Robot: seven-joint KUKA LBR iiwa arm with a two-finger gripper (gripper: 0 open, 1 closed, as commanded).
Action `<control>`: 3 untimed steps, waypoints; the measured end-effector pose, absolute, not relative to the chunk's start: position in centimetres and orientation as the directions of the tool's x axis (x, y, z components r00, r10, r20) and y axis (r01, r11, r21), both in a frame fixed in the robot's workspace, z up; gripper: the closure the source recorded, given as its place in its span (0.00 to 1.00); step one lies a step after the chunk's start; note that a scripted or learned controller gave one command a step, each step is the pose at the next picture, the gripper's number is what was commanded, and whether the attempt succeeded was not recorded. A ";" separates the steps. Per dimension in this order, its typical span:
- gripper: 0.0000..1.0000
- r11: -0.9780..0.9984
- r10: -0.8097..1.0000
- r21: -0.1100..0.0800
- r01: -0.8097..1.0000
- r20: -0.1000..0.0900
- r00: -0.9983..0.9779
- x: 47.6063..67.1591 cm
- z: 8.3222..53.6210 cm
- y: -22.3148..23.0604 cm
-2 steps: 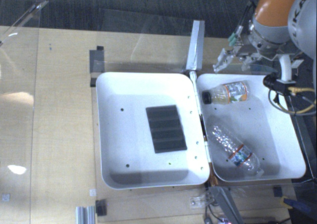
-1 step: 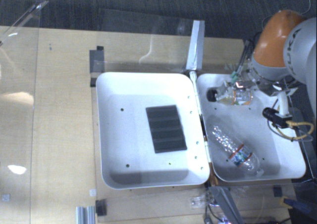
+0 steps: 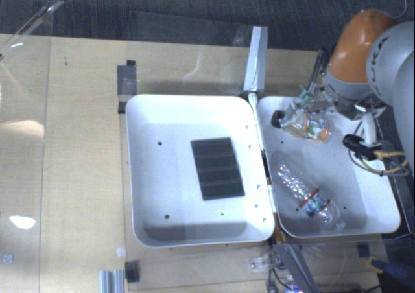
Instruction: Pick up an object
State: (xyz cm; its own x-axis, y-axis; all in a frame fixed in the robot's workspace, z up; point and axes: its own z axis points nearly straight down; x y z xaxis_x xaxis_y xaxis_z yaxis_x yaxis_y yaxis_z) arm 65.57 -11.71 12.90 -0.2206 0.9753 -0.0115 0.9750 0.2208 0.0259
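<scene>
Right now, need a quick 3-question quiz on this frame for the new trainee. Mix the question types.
1. True or false: the black ridged pad lies in the left bin.
2. Which bin holds the clear plastic bottle? A) left bin B) right bin C) neither, it is on the bench
3. Fill in: the claw sits over the ____ corner of the right bin, by a crumpled clear wrapper.

Key
1. True. The pad lies flat near the middle of the left bin.
2. B. The bottle lies on its side in the near half of the right bin.
3. Far left. Whether the claw grips the wrapper cannot be told from this view.
</scene>
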 end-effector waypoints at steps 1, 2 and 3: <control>0.00 0.279 0.960 0.006 0.960 -0.006 -0.279 66.7 11.6 -11.5; 1.00 0.283 0.959 -0.006 0.959 0.000 -0.283 66.6 12.5 -11.3; 1.00 0.415 0.910 0.008 0.910 -0.004 -0.415 67.1 18.7 -7.7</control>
State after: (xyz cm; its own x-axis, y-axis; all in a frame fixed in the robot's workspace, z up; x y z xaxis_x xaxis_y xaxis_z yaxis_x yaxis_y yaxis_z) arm 67.07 -7.66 18.74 -0.4150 0.9098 -0.0036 0.9098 0.4150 0.0085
